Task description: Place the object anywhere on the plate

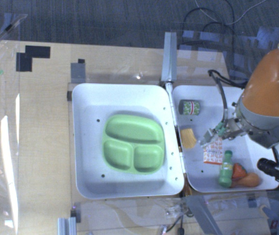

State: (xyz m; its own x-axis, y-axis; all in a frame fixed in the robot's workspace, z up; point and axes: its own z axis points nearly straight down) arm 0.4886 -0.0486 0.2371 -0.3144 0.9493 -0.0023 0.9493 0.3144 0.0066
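1. The claw [216,132] hangs low over the right bin [198,94], just above a small red-and-white packet [213,153]; I cannot tell how it is set, since the metal parts blur together there.

2. Nothing is visibly held. The task does not say which object is meant, and the packet lies nearest — flat on the bin floor, just under the claw. I judge it light, thin and limp, so it may slide or fold; an edge pinch looks harder than a grip across its short width.

3. Near it lie a yellow wedge [189,138] by the bin's left wall, a small can [190,107] on its side toward the far wall, and a green bottle [225,169] touching an orange-red vegetable [242,176] at the near edge. The bottle is likely smooth and apt to roll.

4. The green plate [133,143] sits mid-floor in the left bin [88,131], three compartments, nothing on it — wide room to set down.

5. The two bins' adjoining rims stand between pick and plate, so the carry needs a lift over them.
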